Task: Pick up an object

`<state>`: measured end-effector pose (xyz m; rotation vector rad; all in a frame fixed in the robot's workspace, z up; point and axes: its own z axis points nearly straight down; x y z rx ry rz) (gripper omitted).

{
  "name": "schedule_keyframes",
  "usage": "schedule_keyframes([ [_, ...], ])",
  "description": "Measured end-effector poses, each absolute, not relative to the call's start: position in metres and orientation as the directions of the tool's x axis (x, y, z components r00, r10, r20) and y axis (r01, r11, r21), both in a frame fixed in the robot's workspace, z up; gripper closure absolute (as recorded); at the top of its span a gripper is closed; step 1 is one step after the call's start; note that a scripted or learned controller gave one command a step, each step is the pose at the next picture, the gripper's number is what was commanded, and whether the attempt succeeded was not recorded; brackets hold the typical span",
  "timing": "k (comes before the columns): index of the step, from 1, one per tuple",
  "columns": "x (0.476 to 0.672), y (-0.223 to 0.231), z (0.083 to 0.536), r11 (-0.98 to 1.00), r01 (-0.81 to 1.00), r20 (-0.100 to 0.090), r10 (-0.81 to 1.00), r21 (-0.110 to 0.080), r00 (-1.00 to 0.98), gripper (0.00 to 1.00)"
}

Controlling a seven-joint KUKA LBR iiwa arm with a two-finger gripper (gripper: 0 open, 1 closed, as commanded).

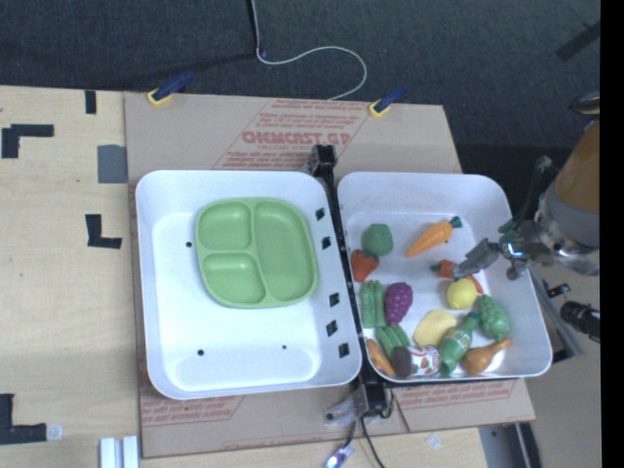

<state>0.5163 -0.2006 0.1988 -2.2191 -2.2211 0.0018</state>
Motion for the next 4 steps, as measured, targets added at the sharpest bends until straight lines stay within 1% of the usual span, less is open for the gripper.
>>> schedule_keyframes([
  [1, 0.519, -0.137, 0.544, 0.005, 1.0, -0.005, 1.0, 0.019, -0.005, 0.0],
  [2, 0.519, -0.138, 0.545, 0.001, 1.0, -0.003, 1.0, 0.001, -0.001, 1.0],
  [3, 0.492, -0.155, 0.433, -0.003, 1.0, 0.002, 1.0, -0.013, 0.003, 1.0],
  [4, 0.484, -0.08, 0.511, 0.009, 1.0, 0.0, 1.0, 0.008, -0.009, 1.0],
])
